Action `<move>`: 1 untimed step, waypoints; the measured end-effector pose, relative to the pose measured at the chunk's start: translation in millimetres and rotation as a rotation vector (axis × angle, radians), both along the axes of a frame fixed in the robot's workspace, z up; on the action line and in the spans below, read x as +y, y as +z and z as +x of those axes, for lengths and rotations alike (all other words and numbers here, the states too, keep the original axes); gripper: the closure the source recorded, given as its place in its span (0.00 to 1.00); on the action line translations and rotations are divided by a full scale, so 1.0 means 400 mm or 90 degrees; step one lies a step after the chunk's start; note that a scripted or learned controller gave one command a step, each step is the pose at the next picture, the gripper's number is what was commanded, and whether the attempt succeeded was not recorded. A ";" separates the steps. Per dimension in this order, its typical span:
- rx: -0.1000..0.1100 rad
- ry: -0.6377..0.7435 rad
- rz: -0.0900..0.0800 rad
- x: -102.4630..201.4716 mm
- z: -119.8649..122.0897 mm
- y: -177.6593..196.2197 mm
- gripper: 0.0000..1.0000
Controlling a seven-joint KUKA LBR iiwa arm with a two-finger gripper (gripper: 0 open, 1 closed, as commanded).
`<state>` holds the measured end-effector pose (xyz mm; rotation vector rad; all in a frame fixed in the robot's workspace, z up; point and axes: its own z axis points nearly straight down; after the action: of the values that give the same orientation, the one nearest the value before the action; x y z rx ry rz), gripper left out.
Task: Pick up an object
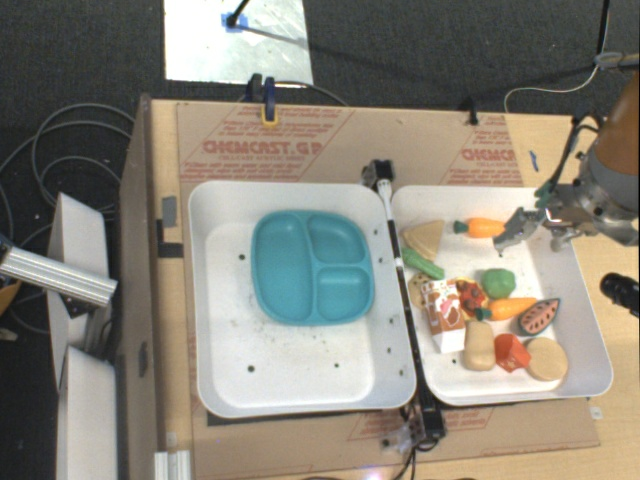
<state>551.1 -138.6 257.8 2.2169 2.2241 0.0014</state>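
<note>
My gripper (517, 230), its grip state beyond telling, hangs beside the carrot (481, 228): probably light, hard, slick plastic, best pinched mid-body.

Even, diffuse overhead lighting; white bins (300, 388) bright with soft, faint shadows. Foil sheet (238, 26) shows mild glare. Focus slightly soft, small details grainy.
</note>
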 end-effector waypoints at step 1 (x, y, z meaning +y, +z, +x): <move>0.003 -0.001 0.000 -0.016 0.045 -0.192 0.00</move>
<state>569.0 -145.2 181.1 2.2215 2.2247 -0.0027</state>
